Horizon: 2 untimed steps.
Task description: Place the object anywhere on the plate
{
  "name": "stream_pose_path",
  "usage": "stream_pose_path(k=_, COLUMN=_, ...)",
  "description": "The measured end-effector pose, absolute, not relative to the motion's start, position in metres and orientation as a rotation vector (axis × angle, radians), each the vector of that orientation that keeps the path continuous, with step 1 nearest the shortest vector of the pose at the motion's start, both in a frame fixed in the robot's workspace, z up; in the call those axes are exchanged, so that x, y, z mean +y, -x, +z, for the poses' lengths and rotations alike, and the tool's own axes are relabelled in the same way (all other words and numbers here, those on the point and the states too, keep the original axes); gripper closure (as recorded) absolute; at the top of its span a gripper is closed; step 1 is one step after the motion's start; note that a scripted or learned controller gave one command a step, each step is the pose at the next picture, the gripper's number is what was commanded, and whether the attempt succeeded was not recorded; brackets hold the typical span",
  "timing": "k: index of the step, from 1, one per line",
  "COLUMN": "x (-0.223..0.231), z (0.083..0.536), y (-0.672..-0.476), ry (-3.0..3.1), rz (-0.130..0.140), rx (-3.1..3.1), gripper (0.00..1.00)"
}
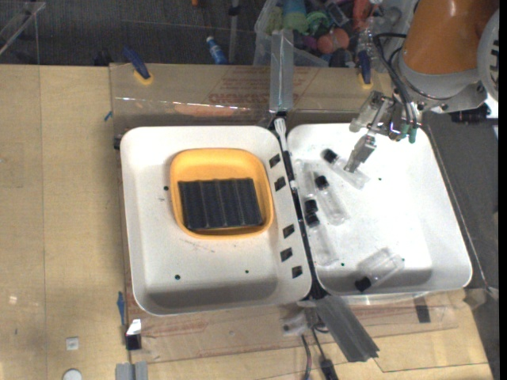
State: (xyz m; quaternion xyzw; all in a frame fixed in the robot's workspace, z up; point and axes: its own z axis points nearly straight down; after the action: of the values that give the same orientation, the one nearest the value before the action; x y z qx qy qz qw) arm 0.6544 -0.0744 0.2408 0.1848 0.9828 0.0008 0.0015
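A black ribbed rectangular object point(220, 204) lies flat on the yellow plate point(181, 169), filling most of the plate's floor. The plate sits in the middle of the left white bin point(142, 212). My gripper point(358, 155) hangs over the back part of the right white bin point(428, 212), well to the right of the plate and apart from the object. The grey arm with its orange band point(444, 22) comes in from the upper right. I see nothing at the gripper's tip.
Clear plastic pieces with black ends lie in the right bin, one group point(325, 200) near the divider and one point(379, 264) at the front. A ridge with black clips point(287, 212) separates the bins. A tub of colourful toys point(333, 6) stands behind.
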Motion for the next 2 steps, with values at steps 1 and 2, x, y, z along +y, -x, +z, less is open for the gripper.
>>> stream_pose_path(k=1, x=-0.067, z=0.245, y=-0.660, ry=-0.413, rz=0.003, rx=3.106, gripper=0.00)
stream_pose_path(k=2, x=-0.120, z=0.240, y=-0.661, ry=-0.301, rz=0.001, rx=3.118, gripper=0.00)
